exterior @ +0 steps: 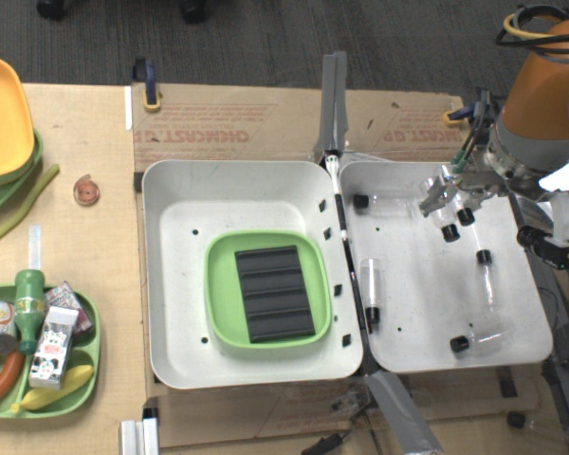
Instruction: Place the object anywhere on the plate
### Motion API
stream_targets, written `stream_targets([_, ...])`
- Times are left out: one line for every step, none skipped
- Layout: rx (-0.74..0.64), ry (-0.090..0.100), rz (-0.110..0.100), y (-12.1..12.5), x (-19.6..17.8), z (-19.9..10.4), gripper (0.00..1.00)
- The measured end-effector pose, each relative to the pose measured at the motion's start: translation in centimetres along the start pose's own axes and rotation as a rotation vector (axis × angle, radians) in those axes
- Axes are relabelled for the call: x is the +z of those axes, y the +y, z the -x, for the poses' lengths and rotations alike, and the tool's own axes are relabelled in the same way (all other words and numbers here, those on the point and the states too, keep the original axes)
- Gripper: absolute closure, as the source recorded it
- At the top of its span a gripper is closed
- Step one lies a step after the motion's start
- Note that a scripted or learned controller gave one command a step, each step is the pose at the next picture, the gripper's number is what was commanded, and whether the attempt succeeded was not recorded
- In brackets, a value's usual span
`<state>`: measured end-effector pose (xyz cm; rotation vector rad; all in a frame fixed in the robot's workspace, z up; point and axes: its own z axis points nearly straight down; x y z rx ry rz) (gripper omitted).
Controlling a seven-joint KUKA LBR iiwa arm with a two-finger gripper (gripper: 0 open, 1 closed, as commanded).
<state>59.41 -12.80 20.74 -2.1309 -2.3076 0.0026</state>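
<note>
The arm is cut off at the upper right of the frame. Its tool hangs over the upper part of the right bin; whether it is clenched or released cannot be told. Clear tubes with black caps lie in that bin and are hard to make out: one at its left wall, one right of centre. The left bin holds the green plate, which carries a dark ridged block.

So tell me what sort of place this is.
Probably a robot lab bench: two white bins sit side by side on cardboard, a grey-and-orange arm reaches in, and office-chair wheels stand on carpet behind.
</note>
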Motion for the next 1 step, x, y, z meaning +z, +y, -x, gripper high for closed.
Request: stream_targets([0.0,0.0,0.0,0.01,-0.01,0.0,0.0])
